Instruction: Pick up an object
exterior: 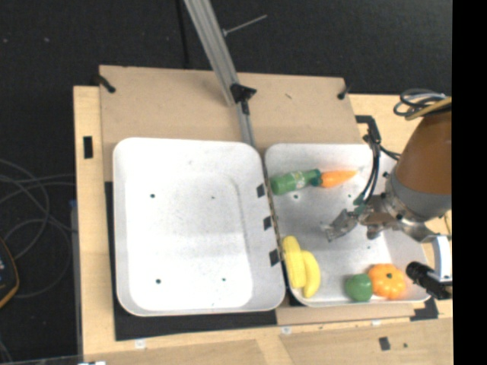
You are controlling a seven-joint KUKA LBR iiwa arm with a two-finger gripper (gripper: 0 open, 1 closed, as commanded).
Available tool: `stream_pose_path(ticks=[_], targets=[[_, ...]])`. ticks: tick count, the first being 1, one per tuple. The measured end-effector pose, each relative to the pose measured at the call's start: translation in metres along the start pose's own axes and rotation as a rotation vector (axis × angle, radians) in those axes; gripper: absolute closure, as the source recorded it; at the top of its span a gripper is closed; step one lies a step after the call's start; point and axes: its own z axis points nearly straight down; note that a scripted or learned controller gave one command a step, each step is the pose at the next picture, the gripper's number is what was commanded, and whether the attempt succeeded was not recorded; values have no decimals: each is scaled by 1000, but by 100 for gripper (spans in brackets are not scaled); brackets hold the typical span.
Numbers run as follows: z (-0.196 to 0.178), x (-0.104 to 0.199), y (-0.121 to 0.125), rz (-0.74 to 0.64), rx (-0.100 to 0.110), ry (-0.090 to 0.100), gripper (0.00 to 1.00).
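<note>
2 bins point(190, 299) | pincer point(338, 228) grip unclear, between carrot point(327, 179) and bananas point(301, 268) | pumpkin point(388, 280) near

Two white bins point(190, 226), the left faintly grey-speckled, on a tan bench point(183, 97). Right bin: orange carrot point(337, 178) with green top, yellow bananas point(301, 267), green pepper point(358, 287), orange pumpkin point(388, 280). Arm point(426, 169) grey with orange band.
</note>
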Motion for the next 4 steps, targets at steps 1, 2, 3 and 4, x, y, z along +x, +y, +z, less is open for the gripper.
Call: stream_pose_path(ticks=[1,2,3,4], targets=[[66,47,-4,-5,-1,0,0],[54,45,-3,-1,-6,0,100],[54,45,-4,-1,-5,0,0],[44,45,-3,0,-7,0,100]])
